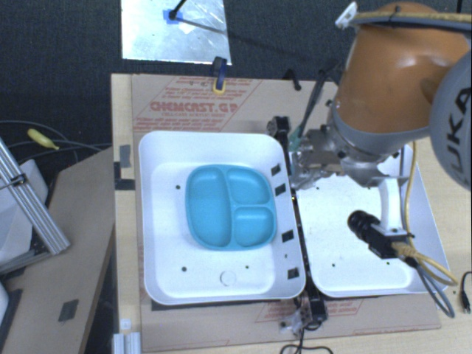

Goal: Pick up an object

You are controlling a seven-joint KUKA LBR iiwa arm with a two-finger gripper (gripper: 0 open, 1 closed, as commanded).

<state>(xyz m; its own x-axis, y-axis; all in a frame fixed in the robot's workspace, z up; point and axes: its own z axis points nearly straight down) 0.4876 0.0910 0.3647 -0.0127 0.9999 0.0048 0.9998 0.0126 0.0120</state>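
Blue divided plate (pixel 228 206), one, in left bin (pixel 164 198); two bins; gripper (pixel 304 169) state unclear.

Arm (pixel 413 72) is cut off by the top and right edges. It hides the right bin's (pixel 346 271) far part. Tool (pixel 310 161) is blurred; finger state indeterminate. Board (pixel 195 102) lettering is partly legible.

Arm (pixel 402 72) reaches in from right, orange band uppermost, wrist tilted down-left; gripper (pixel 299 164) low at its end.
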